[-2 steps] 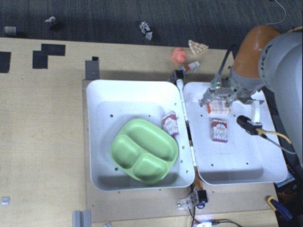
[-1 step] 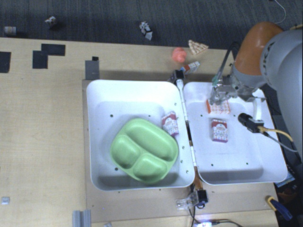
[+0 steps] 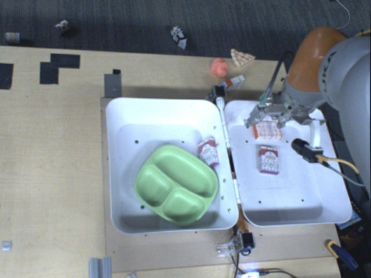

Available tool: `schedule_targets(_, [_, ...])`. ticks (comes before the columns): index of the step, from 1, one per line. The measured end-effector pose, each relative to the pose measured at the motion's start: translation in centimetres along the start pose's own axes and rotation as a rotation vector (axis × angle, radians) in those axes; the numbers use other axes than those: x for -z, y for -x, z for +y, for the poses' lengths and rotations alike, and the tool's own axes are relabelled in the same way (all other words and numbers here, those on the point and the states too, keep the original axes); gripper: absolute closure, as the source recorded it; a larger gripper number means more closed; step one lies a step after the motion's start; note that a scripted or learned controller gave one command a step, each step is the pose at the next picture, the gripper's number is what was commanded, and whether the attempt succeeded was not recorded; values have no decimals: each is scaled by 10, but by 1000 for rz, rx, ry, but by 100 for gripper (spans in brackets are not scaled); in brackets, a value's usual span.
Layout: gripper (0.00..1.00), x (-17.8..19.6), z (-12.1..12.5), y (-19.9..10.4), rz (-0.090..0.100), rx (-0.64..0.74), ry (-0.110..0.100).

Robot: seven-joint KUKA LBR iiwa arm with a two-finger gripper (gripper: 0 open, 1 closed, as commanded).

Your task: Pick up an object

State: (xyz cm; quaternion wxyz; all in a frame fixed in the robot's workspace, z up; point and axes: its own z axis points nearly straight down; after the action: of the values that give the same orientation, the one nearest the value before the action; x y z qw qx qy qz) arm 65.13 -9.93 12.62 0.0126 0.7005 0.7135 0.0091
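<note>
The landmark here is the rail (image 3: 227, 149) where the two white bins meet, running up the middle of the bench (image 3: 52, 172).

Left of the rail lies the left bin (image 3: 119, 167). In it a green tray (image 3: 177, 183) with three hollows sits tilted, toward the bin's near half. A small red-and-white packet (image 3: 208, 152) leans between the tray's upper right edge and the rail, close to touching both.

Beyond the rail's far end, on the bench edge, are a pink ball (image 3: 219, 67), a small tube (image 3: 235, 81) with a red end, and a wedge-shaped item (image 3: 242, 57).

Right of the rail is the right bin (image 3: 290, 204). A red-and-white carton (image 3: 268, 158) lies flat near the middle of it, apart from the rail. Just beyond the carton, toward the far wall, is an orange-and-white box (image 3: 267, 132).

The gripper (image 3: 270, 116) hangs directly over that box, its metal fingers (image 3: 253, 120) spread to either side of the box's far end. Whether they press the box cannot be told; nothing is seen lifted between them. The grey arm (image 3: 348, 74) with its orange band (image 3: 310, 54) enters from the right.
</note>
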Motion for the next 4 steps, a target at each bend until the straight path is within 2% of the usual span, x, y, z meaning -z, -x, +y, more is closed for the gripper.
schedule_targets(1, [0, -35, -2, -10, -3, -14, -16])
schedule_targets(2, [100, -22, 0, -10, -5, -11, -11])
schedule_targets(3, [0, -23, 0, -10, -5, -11, -12])
schedule_targets(4, [100, -11, 1, -10, -5, -8, -7])
